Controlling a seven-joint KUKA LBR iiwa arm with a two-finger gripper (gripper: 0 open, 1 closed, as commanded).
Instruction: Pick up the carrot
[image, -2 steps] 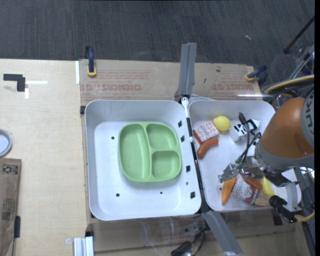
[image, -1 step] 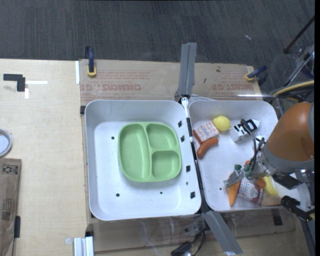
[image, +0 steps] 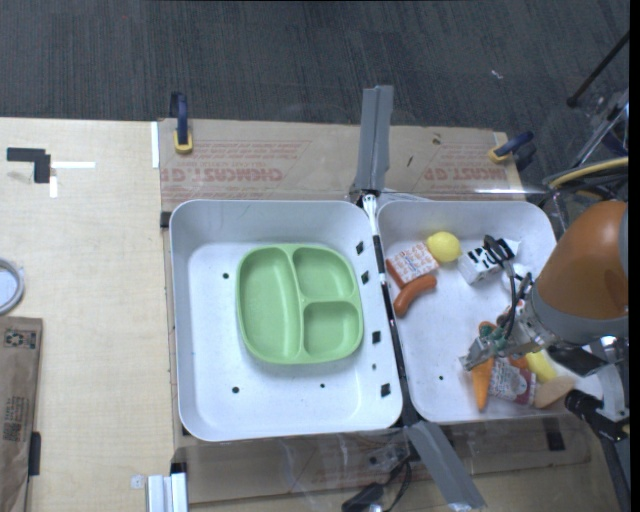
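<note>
Orange tapered carrot (image: 482, 386) in the shallow white bin on the view's right (image: 440, 350), close to the near wall. Lying lengthwise toward the camera, thin tip nearest the front rim, thick end pointing back.

End effector (image: 490, 345) right at the thick end of the carrot, just behind it in the view, on the grey arm with orange band (image: 590, 265). Touching or just above: cannot tell. Open or closed: cannot tell either, that spot being a blur of metal and cable. Carrot flat on the bin floor, not lifted.

Red-and-white crinkled packet (image: 512, 382) tight against the carrot on the arm side. Small yellow piece (image: 541, 364) and tan wedge (image: 556, 392) just beyond it, partly under the arm.

Well apart from the carrot, toward the bin's back corner by the divider: reddish-brown sausage (image: 415, 293), red-and-white box (image: 411, 264) and round yellow lemon (image: 443, 246), all near one another.

Other white bin (image: 205, 380), on the view's left, with a light green three-compartment plate (image: 300, 303) about in its middle. Pale wooden bench (image: 80, 250) underneath both.
</note>
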